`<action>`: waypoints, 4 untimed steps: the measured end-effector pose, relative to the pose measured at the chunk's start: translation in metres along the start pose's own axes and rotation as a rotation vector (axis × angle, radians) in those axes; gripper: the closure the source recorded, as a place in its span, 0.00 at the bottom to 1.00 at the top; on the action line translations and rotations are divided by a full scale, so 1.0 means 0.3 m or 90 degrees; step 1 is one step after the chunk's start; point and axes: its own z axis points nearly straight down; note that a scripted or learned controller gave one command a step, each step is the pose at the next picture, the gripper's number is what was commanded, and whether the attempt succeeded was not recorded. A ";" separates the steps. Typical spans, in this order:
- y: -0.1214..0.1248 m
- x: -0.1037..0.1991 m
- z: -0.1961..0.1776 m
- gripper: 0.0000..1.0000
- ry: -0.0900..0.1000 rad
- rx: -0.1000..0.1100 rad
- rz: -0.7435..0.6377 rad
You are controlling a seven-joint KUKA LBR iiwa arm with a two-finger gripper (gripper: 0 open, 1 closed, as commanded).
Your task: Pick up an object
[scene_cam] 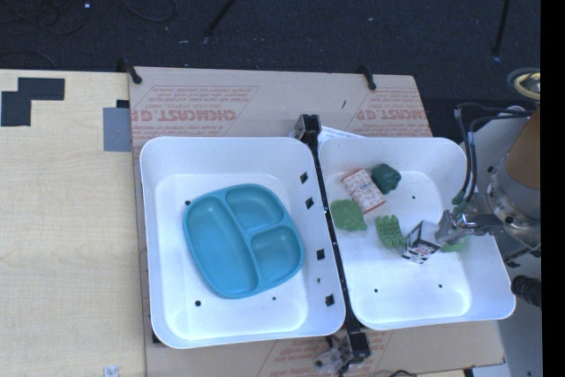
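- Camera view: two shallow white bins sit side by side on a sheet of printed cardboard (221, 106) laid over the bench; the left bin (168, 278) is toward 9 o'clock, the right bin (441, 305) toward 3 o'clock.
- A turquoise sectioned plate (241, 238) with three compartments lies in the middle of the left bin's floor.
- The arm (521, 181) comes in from 3 o'clock, and its gripper (439, 234) is low over the right bin, at about 3 o'clock of that bin's floor.
- Whether the fingers stand wide or narrow cannot be told; they are too small and blurred.
- A small white object with dark and red marks (418, 248) lies just at the gripper's tip, on its 8 o'clock side; touching or apart cannot be told.
- A green ridged piece (389, 231) lies just beside that object, toward 10 o'clock.
- A second green piece (348, 215) lies near the divider, at 9 o'clock in the bin.
- A red-and-white patterned packet (363, 188) lies at 11 o'clock, touching or nearly touching a dark green lump (385, 177) on its 1 o'clock side.
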 end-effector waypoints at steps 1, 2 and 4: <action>-0.005 -0.035 -0.190 1.00 0.000 0.001 0.000; 0.050 0.125 -0.134 1.00 0.002 0.006 -0.002; 0.128 0.487 -0.139 1.00 0.002 0.004 -0.002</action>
